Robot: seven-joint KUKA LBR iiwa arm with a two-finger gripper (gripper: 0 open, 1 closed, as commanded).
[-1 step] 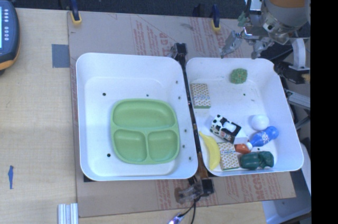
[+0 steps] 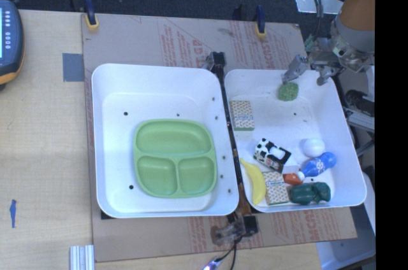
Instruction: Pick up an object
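Note:
My gripper (image 2: 310, 73) hangs over the far corner of the right bin (image 2: 331, 111), its two fingers spread apart and open with nothing between them. A small green fuzzy ball (image 2: 288, 92) lies on the bin floor just below and in front of the left finger (image 2: 295, 67). I cannot tell whether that finger touches it. Nearer the front of the same bin lie a patterned box (image 2: 241, 114), a black-and-white cow toy (image 2: 272, 155), a white ball (image 2: 312, 147), a blue object (image 2: 317, 165), a banana (image 2: 255, 181) and a dark green object (image 2: 310, 193).
The left bin (image 2: 108, 135) holds a green divided plate (image 2: 175, 157). A small red item (image 2: 292, 177) and a second patterned box (image 2: 276, 192) crowd the right bin's front corner. A dark clamp (image 2: 218, 60) sits between the bins at the back.

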